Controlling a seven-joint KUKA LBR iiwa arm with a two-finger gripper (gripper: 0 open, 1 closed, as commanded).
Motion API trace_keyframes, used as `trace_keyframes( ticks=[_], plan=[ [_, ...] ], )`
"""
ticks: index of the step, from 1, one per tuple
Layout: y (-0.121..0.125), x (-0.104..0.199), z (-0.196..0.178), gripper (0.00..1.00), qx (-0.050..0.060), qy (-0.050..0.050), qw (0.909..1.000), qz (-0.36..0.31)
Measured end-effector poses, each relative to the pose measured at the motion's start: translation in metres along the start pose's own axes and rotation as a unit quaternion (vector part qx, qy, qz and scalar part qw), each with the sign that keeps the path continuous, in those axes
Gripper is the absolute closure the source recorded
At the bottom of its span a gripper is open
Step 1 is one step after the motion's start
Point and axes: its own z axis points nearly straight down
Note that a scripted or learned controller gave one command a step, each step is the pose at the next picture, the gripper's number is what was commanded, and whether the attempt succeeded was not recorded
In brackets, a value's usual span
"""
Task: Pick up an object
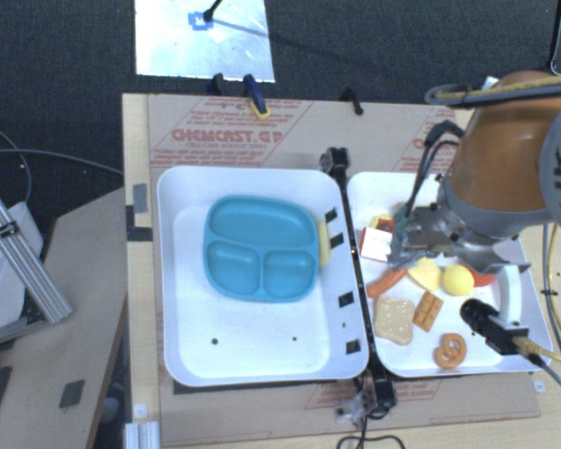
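**A:** Start at the lower right of the frame. Your pretzel [451, 351], cracker [394, 319] and waffle piece [427, 311] sit packed in the right bin [374, 190], with a lemon [458, 280] and carrot [387, 282] just above.

**B:** And the gripper [413, 242]?

**A:** It's down among them, but I cannot tell its state. You risk nudging neighbours or closing on nothing. Further left, the blue divided plate [260, 248] lies in the left bin [192, 363].
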Motion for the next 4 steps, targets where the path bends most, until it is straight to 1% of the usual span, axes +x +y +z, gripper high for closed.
trace_keyframes(
  ticks=[1, 2, 3, 4],
  plan=[
    [-0.002, 0.107, 0.04, 1.0, 0.003, 0.001, 1.0, -0.002],
    [-0.002, 0.114, 0.131, 1.0, 0.004, 0.0, 1.0, 0.003],
    [0.125, 0.154, 0.173, 1.0, -0.007, 0.001, 1.0, 0.0],
    [0.028, 0.177, 0.187, 1.0, -0.014, 0.001, 0.9999, 0.004]
  ],
)
